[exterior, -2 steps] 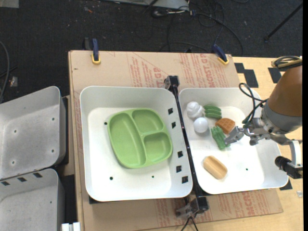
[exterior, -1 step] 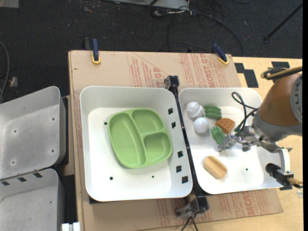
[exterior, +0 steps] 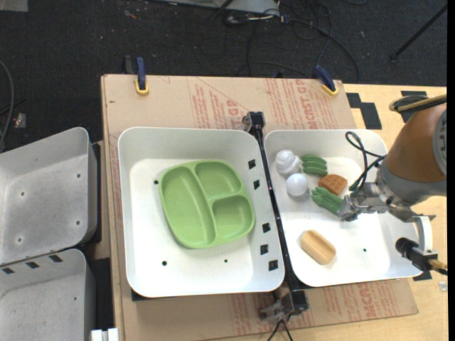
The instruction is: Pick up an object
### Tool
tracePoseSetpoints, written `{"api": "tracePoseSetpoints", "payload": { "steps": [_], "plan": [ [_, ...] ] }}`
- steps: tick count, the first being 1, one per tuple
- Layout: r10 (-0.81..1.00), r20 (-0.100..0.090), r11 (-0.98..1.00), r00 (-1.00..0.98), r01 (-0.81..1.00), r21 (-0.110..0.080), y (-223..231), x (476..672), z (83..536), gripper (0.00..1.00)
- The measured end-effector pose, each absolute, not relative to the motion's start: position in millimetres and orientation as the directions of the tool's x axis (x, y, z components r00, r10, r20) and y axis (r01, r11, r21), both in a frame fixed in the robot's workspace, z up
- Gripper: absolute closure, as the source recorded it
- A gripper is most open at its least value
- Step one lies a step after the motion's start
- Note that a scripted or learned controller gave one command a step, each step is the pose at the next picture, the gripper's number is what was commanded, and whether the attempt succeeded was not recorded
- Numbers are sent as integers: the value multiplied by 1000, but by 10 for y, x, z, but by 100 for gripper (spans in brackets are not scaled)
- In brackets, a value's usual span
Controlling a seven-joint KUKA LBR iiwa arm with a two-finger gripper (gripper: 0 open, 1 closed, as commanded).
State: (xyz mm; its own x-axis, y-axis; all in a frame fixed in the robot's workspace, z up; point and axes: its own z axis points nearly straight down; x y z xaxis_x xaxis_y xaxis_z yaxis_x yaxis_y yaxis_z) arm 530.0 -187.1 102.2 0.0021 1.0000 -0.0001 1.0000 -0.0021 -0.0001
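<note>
Gripper [exterior: 350, 210] sits low against the green pod [exterior: 327, 199] near the right bin's [exterior: 370, 272] far edge, apparently attempting a pick; its closure cannot be told.

Dark carpet floor [exterior: 57, 41] strewn with black cables [exterior: 298, 30] — cardboard-topped bench [exterior: 192, 101] clamped.

The arm [exterior: 419, 155] is reaching in from the right over the right bin [exterior: 370, 265], its gripper [exterior: 350, 210] hanging low beside a green vegetable piece [exterior: 326, 199]. Just beyond that piece a tan waffle-like item [exterior: 333, 184] is lying, with another green piece [exterior: 313, 165] and two white balls [exterior: 291, 172] to its left. A tan bread roll [exterior: 317, 247] is sitting nearer. A green divided plate [exterior: 207, 203] is resting in the left bin [exterior: 142, 261].
</note>
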Motion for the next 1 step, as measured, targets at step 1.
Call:
{"api": "tracePoseSetpoints", "payload": {
  "steps": [1],
  "plan": [
    [1000, -2, 3, -3, 1000, 5, -1877, 5373, 1637, 100]
  ]
}}
